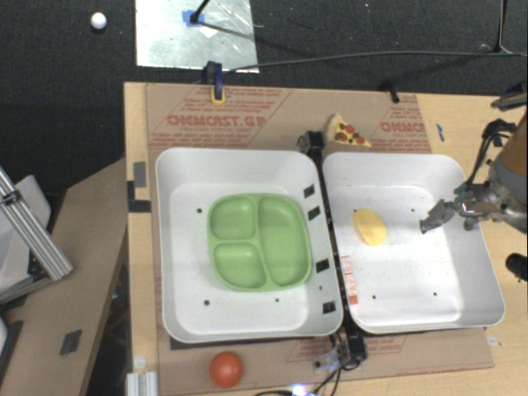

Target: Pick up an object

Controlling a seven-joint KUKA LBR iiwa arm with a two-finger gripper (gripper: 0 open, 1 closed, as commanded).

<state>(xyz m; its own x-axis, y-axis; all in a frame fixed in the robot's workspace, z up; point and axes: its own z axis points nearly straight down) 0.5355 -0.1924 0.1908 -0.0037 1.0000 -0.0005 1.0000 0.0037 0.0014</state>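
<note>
A red ball (226,369) is seen on the table (462,114), just below the left bin (177,221). A green 3-part plate (259,242) lies in that bin. Right of it, in the right bin (478,295), a yellow lump (370,226) lies. The claw (433,220) hangs further right, apart from the lump; its state cannot be told.

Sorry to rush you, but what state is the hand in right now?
Hand: cannot be told; it sits over the right bin, apart from the yellow object.
</note>
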